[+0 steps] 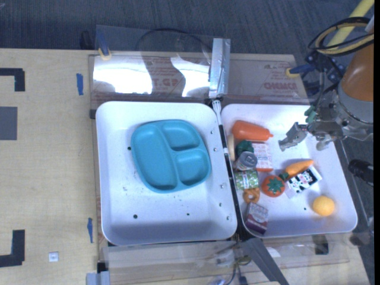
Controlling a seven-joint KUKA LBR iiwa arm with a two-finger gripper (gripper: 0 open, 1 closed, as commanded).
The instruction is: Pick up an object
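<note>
Nearest the gripper in the right bin lies a small orange carrot-shaped toy, resting against a black-and-white patterned card or packet. It looks like light moulded plastic, stiff and smooth, so likely to slip; a hold across its thicker middle seems safest. A larger orange carrot toy lies at the bin's upper left, well clear of its neighbours and the easier target. A round tomato-like toy and a yellow lemon-like ball would probably roll. A small can, a green packet and a dark pouch crowd the left wall; their labels are too small to read. The fingers hang above the bin floor, slightly parted, nothing between them. The left bin holds a blue divided tray. Faint red lettering on the cardboard behind the bins is illegible.
</note>
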